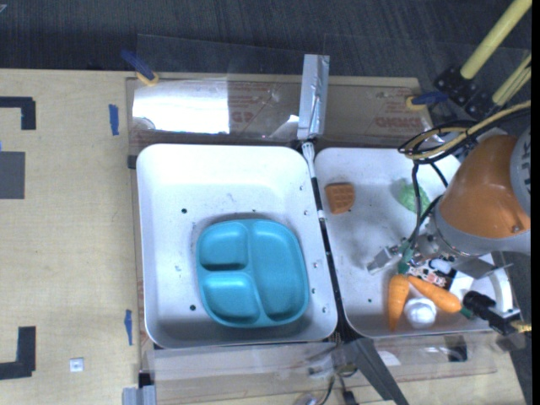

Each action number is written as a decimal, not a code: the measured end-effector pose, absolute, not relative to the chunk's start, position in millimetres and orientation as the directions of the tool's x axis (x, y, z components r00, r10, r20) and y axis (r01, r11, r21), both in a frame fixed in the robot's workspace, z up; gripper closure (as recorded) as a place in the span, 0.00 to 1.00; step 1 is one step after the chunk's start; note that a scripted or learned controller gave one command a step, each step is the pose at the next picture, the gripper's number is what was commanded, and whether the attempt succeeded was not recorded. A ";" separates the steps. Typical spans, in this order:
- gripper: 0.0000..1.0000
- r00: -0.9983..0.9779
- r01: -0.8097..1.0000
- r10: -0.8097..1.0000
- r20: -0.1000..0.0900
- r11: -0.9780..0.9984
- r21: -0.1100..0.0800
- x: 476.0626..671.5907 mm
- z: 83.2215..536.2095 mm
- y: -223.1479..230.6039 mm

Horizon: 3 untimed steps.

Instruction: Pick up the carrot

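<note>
In the right bin, near its front edge, lies an orange carrot, pointing towards the front. A second orange carrot-shaped piece lies slantwise just to its right. My gripper hangs low over the bin, just behind the two orange pieces and slightly above them. Nothing orange shows in its grasp. The orange-banded wrist covers the bin's right side.
A white round object sits between the orange pieces at the front. A brown chunk and a green item lie at the bin's back. The left bin holds a blue divided plate. Cables loop by the arm.
</note>
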State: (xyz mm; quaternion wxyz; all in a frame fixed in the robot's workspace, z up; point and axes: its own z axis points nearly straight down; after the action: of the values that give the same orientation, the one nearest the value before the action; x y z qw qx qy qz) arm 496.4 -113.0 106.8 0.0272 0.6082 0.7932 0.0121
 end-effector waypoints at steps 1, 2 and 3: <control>0.00 -0.376 0.926 0.927 -0.005 0.376 0.007 482.6 86.8 -109.2; 1.00 -0.376 0.927 0.927 -0.008 0.376 0.013 484.9 96.2 -108.4; 1.00 -0.226 0.974 0.974 0.001 0.226 0.000 568.2 183.6 -25.8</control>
State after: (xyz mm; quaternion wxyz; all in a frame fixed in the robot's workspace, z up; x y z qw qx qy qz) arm 568.2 -25.8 183.6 -0.0005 0.6219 0.7831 0.0004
